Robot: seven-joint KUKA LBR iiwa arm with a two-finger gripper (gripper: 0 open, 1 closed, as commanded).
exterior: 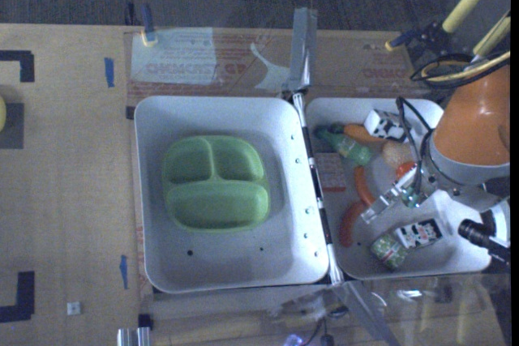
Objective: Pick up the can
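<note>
Desk under dim light, two white bins side by side, my arm reaching into the right one.

I'm watching the gripper [403, 194] hovering low, and I cannot tell how its fingers stand. I'm reading the can [389, 251] as lying just below: light, stiff, slippery; I'd take it across its round middle. Green tray [216, 183] is sitting in the left bin [154, 198].

a green divided tray [215, 184] lies in the left bin [154, 198]; the gripper [388, 203] hangs over the right bin's [454, 259] clutter.
</note>
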